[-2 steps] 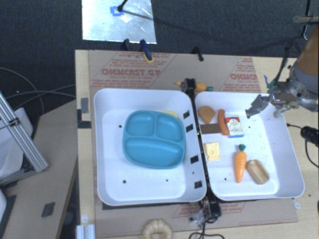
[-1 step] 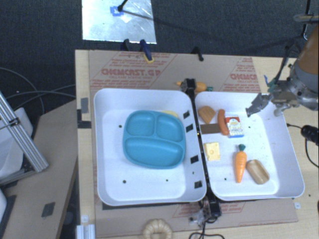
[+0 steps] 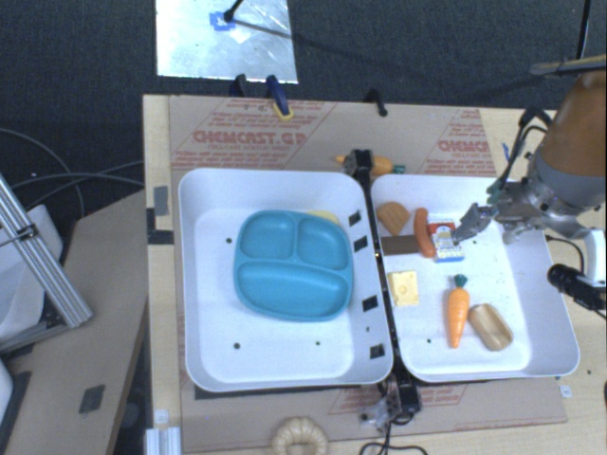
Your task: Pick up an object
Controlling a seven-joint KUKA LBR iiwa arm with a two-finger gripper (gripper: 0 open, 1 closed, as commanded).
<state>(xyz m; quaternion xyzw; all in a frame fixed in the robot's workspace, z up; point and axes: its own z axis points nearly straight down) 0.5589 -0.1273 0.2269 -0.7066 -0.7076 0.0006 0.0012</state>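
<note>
Arm enters from the right, orange band above the wrist, claw [image 3: 465,236] low over the upper part of the right bin [image 3: 545,292]. Finger tips sit at a small red-white-blue item [image 3: 444,240], apparently a little package, lying just beside an orange sausage-like piece [image 3: 423,232]. Whether the tips are spread or pressed together I cannot tell; the item is not seen between them, so no hold is claimed. My reading: the claw is angled in from the side because the arm's base is off to the right, and this item is the likeliest target.

Right bin contents: a brown rounded piece [image 3: 393,219] near the top left corner, the sausage piece and package next to it, a dark strip [image 3: 398,245] below, a pale yellow cheese-like square [image 3: 405,288], a toy carrot [image 3: 457,315] lying lengthwise, a tan bread-like lump [image 3: 490,326] touching or just beside the carrot.

Left bin [image 3: 204,254]: a blue divided plate [image 3: 292,265], a pale yellow thing peeking out behind its upper rim.

Both bins rest side by side on a cardboard-covered tabletop [image 3: 247,136].
</note>
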